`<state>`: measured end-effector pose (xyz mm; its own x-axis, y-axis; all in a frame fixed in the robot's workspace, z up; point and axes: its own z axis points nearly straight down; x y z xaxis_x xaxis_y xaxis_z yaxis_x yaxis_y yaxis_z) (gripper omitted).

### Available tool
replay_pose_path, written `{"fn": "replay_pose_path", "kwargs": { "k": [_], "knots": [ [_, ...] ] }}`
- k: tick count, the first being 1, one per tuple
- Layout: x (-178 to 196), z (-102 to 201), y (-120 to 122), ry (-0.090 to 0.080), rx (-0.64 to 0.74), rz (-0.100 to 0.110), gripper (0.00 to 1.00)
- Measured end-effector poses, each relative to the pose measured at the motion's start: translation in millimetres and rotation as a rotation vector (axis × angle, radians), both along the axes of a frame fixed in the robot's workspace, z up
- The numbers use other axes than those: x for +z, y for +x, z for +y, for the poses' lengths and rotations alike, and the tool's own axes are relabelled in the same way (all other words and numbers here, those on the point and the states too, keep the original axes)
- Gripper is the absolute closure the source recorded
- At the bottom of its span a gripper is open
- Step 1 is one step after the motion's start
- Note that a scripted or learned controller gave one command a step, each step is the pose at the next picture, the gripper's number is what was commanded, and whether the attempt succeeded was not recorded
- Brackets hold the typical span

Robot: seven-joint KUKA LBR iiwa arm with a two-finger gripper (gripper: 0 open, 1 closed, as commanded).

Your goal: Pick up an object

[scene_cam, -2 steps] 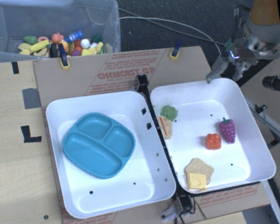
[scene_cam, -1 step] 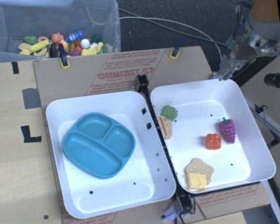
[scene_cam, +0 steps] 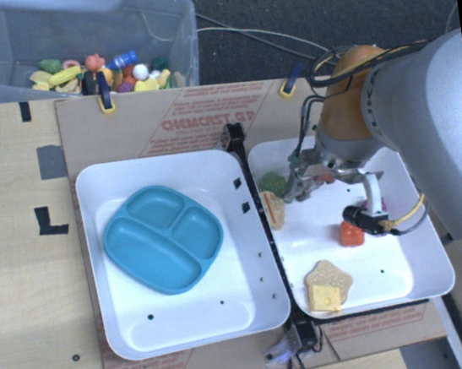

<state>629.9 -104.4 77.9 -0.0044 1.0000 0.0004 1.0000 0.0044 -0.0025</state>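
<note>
Grey robot arm with an orange band and a small metal gripper.
The arm (scene_cam: 437, 133) is a thick, smooth, rounded grey tube. Above the wrist sits a glossy orange band (scene_cam: 353, 94), domed on top. Thin black cables loop over the band, and a yellow cable curves along the lower side. The gripper (scene_cam: 299, 185) is a compact cluster of dark grey and silver metal parts.

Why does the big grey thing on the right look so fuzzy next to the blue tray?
In the camera view, the grey arm sits closest to the lens, so it is soft and out of focus, while the blue tray in the left bin looks fairly crisp. Lighting is even and soft, with faint shadows and no strong glare on the right bin. The hand is slightly blurred.
</note>
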Motion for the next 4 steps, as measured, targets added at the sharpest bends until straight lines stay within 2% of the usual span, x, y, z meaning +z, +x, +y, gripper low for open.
{"fn": "replay_pose_path", "kwargs": {
  "k": [1,2,3,4],
  "knots": [
    [109,22,-46,0.001,-0.003,0.000,1.00],
    [261,-1,-77,-0.003,-0.005,-0.015,1.00],
    [185,-49,26,-0.005,-0.003,-0.010,1.00],
    [179,-40,-34,-0.001,-0.006,0.003,1.00]
  ]
}}
